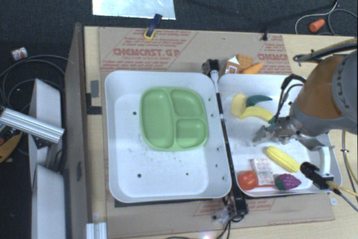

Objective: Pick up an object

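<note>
Right bin (246,120), lower right of frame, holds the pickable items. Yellow banana (256,113) lying flat, upper part of bin, curved; pale yellow piece (239,103) touching its left end; dark teal piece (258,99) just above it. Corn cob (282,158), yellow, lying at a slant toward lower right, mid-bin. Along the bottom edge: red tomato (248,179) at left, small red-and-white packet (262,169) beside it, purple grape bunch (287,181) to the right
</note>
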You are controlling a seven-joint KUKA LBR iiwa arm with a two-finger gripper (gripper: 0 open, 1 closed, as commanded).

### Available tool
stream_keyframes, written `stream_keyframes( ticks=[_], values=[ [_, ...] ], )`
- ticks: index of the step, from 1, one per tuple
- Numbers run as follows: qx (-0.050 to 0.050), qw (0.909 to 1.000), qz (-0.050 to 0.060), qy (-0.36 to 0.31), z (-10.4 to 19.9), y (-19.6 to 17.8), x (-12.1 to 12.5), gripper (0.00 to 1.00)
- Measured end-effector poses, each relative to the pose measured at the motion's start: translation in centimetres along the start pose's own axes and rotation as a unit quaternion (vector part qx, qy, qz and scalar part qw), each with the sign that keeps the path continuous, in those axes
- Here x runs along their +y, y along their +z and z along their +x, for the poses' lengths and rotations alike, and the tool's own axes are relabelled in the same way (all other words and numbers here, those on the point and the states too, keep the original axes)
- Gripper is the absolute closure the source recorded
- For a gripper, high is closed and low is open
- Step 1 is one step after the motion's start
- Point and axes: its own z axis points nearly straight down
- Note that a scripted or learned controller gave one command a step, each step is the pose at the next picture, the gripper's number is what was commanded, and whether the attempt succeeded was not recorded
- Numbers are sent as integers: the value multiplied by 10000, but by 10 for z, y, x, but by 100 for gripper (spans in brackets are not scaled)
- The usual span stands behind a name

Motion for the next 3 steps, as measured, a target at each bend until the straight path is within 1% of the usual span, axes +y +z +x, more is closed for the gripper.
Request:
stream_keyframes(
  ticks=[1,2,3],
  values=[
    [-3,10000,11,21,-10,11,-35,0],
    [1,10000,-5,0,-9,-1,-32,100],
    [-3,10000,-50,-57,74,-95,22,100]
  ],
)
